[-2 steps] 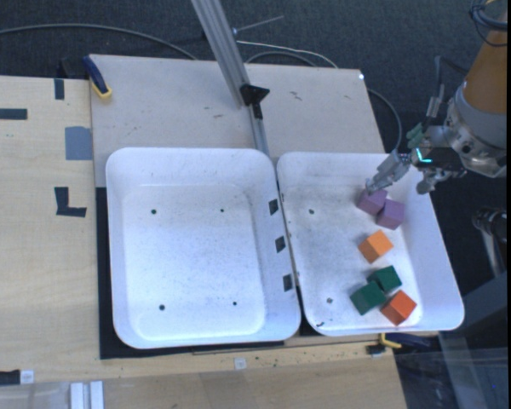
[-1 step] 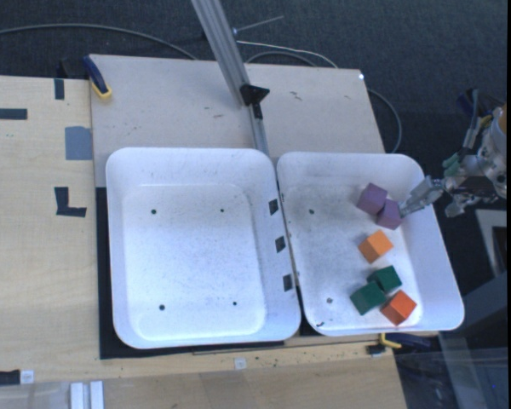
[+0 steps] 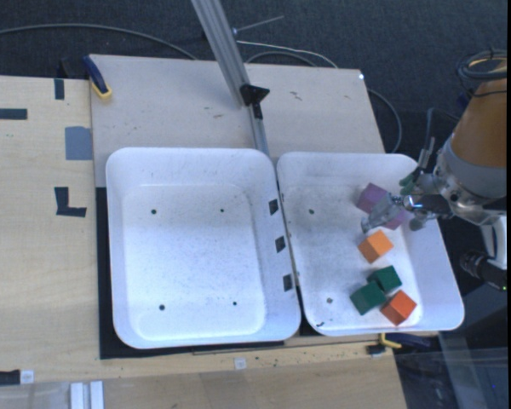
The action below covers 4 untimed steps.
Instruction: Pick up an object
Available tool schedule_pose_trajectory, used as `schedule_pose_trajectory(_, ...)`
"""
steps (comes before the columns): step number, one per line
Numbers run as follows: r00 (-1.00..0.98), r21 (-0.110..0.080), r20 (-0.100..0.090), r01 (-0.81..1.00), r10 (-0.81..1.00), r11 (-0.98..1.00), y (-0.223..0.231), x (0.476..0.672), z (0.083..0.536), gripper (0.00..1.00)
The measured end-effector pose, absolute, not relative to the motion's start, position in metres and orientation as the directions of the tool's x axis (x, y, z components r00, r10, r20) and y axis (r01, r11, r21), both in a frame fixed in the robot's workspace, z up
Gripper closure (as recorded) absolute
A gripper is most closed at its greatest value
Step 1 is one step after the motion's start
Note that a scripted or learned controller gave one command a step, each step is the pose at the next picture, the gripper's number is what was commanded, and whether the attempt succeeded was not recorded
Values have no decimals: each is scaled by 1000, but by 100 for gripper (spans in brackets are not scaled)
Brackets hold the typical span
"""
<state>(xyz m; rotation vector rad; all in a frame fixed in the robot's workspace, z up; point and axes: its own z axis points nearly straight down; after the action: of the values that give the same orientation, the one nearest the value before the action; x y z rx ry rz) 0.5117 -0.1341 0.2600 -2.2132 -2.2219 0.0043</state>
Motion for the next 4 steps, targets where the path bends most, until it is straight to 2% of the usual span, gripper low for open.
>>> schedule_pose_trajectory(1, 2, 11, -8, 1000, 1000, -2, -143, 485, 113, 0)
schedule_pose_trajectory(2, -1, 40, -20, 999, 1000, 2, -180, 530, 109, 0)
schedule_pose_trajectory(3, -6, 5, -1, 1000, 1000, 6, -159, 595, 93, 0)
schedule_pose_trajectory(4, -3, -3, -1, 1000, 1000, 3, -160, 591, 101, 100)
